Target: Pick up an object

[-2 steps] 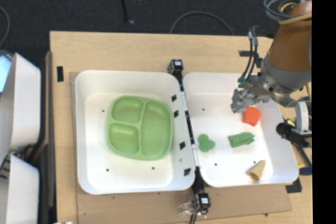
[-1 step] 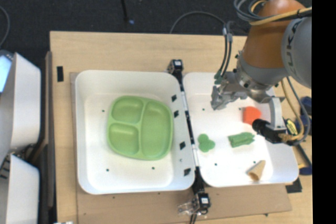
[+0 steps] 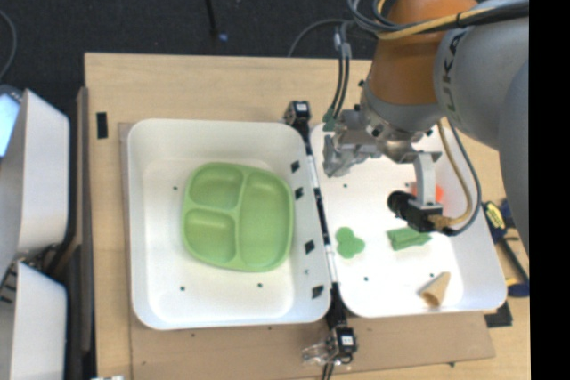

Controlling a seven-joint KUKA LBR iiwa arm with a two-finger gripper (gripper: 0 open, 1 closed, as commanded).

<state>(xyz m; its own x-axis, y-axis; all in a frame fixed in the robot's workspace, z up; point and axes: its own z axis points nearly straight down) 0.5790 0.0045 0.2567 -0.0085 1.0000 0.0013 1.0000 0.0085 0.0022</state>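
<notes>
Two bins (image 3: 142, 191): green plate (image 3: 238, 215) left, small toys (image 3: 349, 242) right.

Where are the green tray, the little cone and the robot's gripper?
Green tray (image 3: 238, 216), camera view: its middle divider.
Cone (image 3: 435, 287), camera view: its tan side.
Gripper (image 3: 338, 157), camera view: its grey tip.

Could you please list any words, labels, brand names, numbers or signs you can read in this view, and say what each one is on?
None can be read. The grey arm carries dark marks by its orange band, too blurred to make out. The green tray, the white bins and the bench show no lettering.
</notes>
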